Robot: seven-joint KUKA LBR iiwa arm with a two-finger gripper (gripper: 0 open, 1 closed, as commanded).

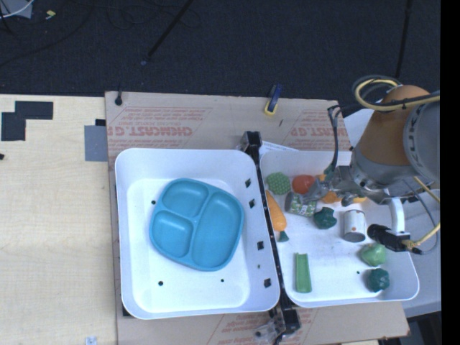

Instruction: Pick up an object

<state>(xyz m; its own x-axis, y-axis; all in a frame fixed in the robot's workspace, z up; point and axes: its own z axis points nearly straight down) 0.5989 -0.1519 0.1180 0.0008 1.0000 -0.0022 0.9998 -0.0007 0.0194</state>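
Early in the task, judging by the scene: nothing lifted clear, nothing seen clamped, every piece apparently lying on the floor of the right bin (413, 286). Still to do, by this reading: settle on one piece, close on it, raise it.

Reaches in from the right with the gripper (335, 190) low over the upper middle of that bin, the grey wrist and orange band crowding above it. Cannot tell whether open or closed; too much overlap and too little detail at the tip.

Relative to the gripper:
- just to its left, close enough to be touching or nearly so, a red piece (303, 183); likeliest target on position alone.
- further left, beyond the red one, a bumpy green ball (279, 183).
- just below and slightly left, a teal piece (325, 218), near but apparently apart.
- below and slightly right, a white cylinder (352, 223), near.
- below-left, beside the teal one, a small mottled piece (302, 205).
- well left, along the bin wall, an orange carrot shape (275, 210).
- well below, a green stick (302, 272) lying lengthwise.
- well below and right, a light green lump (374, 254) and a dark teal lump (376, 279).

Far to the left, in the left bin (126, 192), a blue divided plate (196, 223), well apart from the gripper and unlikely as the pick.
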